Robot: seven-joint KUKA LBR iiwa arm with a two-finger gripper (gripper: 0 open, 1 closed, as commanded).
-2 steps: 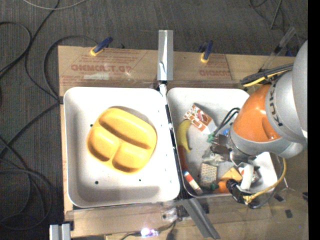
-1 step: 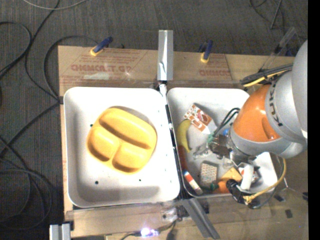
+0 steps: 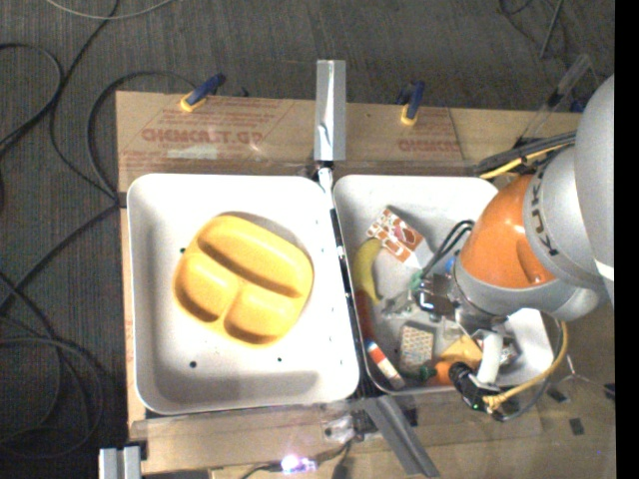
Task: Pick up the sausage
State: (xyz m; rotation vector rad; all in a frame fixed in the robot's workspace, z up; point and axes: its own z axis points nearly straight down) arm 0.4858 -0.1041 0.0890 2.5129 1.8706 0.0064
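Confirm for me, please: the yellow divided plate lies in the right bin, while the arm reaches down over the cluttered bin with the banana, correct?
Not quite. The camera view shows the yellow divided plate in the left bin, not the right one. The rest holds: the arm reaches down over the cluttered right bin, where the banana lies.

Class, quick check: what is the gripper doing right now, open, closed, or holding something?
Gripper: cannot be told; it sits low in the right bin among the clutter, under the arm's wrist.
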